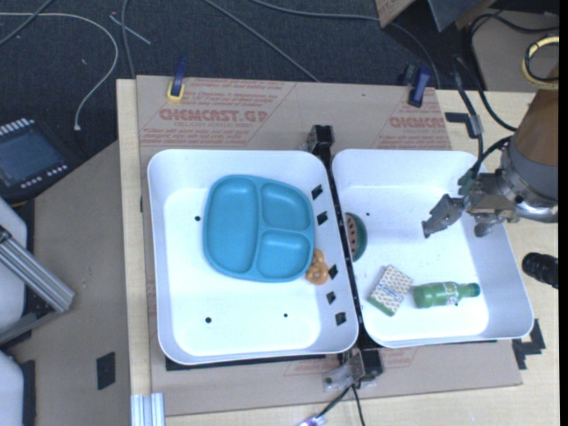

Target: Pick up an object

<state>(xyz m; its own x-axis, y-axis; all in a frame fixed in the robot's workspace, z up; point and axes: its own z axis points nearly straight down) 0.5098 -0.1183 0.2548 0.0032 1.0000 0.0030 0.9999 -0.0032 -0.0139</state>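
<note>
My gripper [460, 224] hangs over the right bin [399, 180], near its right side, open with nothing between its fingers. A green bottle [444, 294] lies on its side on the bin floor, below the gripper in the view. To the bottle's left lies a small patterned packet [390, 289]. A dark round striped object [355, 236] rests against the bin's left wall. None of these touches the gripper.
The left bin [177, 238] holds a blue divided plate [257, 227] and a small orange object [317, 269] by its right wall. A black divider [330, 229] runs between the bins. Cables and a cardboard box lie beyond the bench.
</note>
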